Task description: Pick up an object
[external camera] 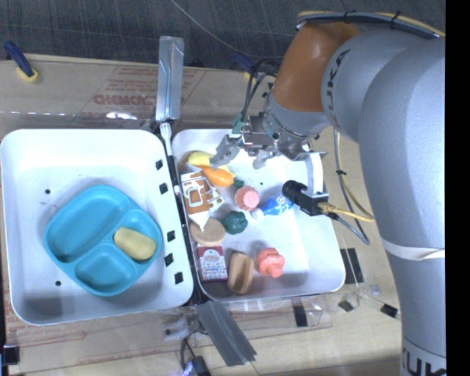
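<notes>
My gripper [243, 155] hangs over the back part of the right bin [325, 245], open, with nothing between its fingers. Its left fingertip [224, 150] is just above and right of a yellow item [197, 160] and an orange carrot-like piece [218, 175]. In front of it lie a pink-capped bottle [247, 198], a blue-and-white item [275, 206] and a dark green ball [235, 222]. A patterned box [199, 197], a tan disc [211, 232], a red box [211, 262], a bread roll [240, 271] and a pink toy [270, 262] fill the bin's left and front.
The left bin [31, 163] holds a blue divided plate [78, 225] with a yellow lump [135, 243] in one compartment. A metal divider [169, 77] stands between the bins. The grey arm [384, 108] covers the bench's right side, with cables [348, 210] trailing beside the right bin.
</notes>
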You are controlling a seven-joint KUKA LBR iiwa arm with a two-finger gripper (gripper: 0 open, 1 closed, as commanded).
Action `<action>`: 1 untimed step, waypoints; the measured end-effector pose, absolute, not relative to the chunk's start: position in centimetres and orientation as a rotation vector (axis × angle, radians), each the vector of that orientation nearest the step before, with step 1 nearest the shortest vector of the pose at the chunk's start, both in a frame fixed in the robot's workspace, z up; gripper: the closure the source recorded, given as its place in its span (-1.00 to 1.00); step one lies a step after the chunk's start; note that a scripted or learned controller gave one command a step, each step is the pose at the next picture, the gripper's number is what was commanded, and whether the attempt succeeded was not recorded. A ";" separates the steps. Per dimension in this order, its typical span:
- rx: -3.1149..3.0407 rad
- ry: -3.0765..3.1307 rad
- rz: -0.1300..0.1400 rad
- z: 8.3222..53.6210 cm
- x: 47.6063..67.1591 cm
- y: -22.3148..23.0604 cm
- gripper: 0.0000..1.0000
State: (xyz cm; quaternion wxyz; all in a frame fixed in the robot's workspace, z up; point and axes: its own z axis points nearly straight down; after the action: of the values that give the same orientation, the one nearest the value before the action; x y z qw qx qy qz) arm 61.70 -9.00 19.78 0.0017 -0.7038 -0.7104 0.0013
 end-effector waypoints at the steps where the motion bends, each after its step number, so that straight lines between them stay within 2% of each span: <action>1: -2.224 -2.213 0.006 19.1 60.5 -7.4 -1.00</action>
State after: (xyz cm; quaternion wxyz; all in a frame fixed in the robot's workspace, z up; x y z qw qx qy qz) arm 60.47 -7.40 19.08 0.0021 -0.7089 -0.7053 0.0019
